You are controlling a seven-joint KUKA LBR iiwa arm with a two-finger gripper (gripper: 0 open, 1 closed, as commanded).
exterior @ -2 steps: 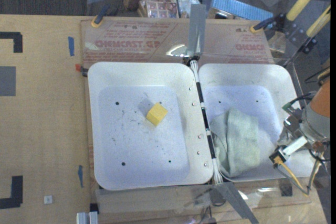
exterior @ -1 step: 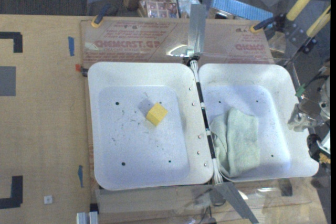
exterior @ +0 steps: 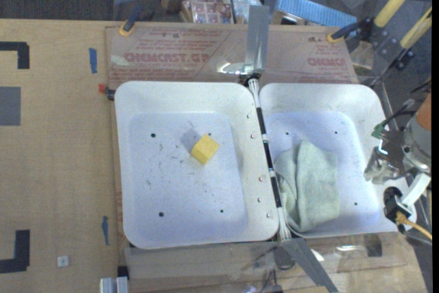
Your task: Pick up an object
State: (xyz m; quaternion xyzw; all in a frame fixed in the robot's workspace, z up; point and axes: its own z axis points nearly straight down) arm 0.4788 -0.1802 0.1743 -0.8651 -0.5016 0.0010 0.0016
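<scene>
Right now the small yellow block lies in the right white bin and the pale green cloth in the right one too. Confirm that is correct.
Not correct. The camera view shows the small yellow block lying in the left white bin, not the right. The pale green crumpled cloth does lie in the right white bin.

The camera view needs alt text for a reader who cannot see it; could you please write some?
Two shallow white bins sit side by side on a bench, seen from above: the left bin holds a small yellow block, and the right bin holds a crumpled pale cloth. The robot arm stands at the right bin's outer edge.
</scene>
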